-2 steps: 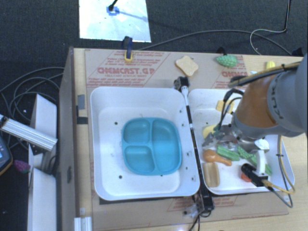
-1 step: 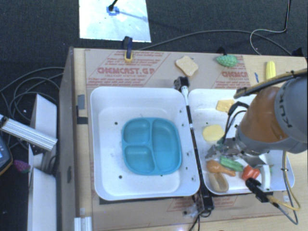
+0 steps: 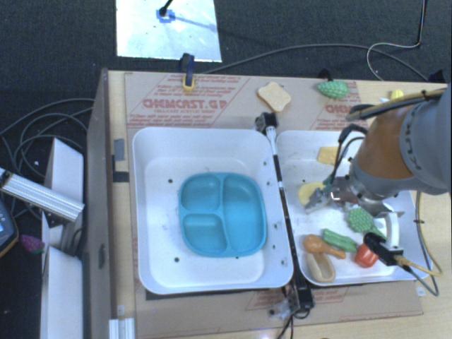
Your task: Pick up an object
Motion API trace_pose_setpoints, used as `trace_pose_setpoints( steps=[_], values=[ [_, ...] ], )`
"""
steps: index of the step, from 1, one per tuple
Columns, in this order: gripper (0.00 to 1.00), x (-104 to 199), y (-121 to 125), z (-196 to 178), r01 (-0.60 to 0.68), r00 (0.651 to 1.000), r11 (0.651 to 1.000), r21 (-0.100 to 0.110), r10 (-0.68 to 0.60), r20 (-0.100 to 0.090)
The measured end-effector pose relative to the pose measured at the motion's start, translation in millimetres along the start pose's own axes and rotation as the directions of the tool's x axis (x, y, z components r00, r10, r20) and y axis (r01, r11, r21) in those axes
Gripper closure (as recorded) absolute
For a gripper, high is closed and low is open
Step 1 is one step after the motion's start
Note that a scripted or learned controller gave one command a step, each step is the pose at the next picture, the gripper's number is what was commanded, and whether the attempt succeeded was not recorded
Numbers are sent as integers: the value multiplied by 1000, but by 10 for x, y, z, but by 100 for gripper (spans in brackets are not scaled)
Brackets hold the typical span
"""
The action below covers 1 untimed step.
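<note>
So the bench point(image 3: 212, 97) is covered in brown printed cardboard, with two white bins sitting side by side on it. The left bin point(image 3: 159, 189) has a blue divided plate point(image 3: 222, 214) lying flat in the middle. The grey arm point(image 3: 417, 143) with its orange band comes in from the right and hangs over the right bin point(image 3: 300, 154).

The gripper point(image 3: 316, 198) is low in that bin, fingers spread apart, right next to a small yellow piece point(image 3: 306, 191). Nothing looks caught between them.

Rest of the right bin: a yellow block point(image 3: 327, 155) up near the far side, a bumpy green toy point(image 3: 361, 219) under the wrist, a green pod point(image 3: 340, 240), an orange piece point(image 3: 316, 244), a tan one point(image 3: 321, 267) at the near edge, and a red bit point(image 3: 365, 256).

Out on the cardboard behind the bins there's a toast slice point(image 3: 274, 96) and another green toy point(image 3: 332, 88).
</note>
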<state>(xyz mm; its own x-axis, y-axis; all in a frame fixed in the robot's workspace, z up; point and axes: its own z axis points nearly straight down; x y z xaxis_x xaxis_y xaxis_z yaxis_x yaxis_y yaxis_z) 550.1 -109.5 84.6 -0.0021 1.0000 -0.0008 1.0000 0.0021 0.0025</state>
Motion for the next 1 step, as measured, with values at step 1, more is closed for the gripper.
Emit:
trace_pose_setpoints(
  steps=[1],
  values=[
    [0,-620,102,-244,-2,1000,1000,0,2,1]
  ],
)
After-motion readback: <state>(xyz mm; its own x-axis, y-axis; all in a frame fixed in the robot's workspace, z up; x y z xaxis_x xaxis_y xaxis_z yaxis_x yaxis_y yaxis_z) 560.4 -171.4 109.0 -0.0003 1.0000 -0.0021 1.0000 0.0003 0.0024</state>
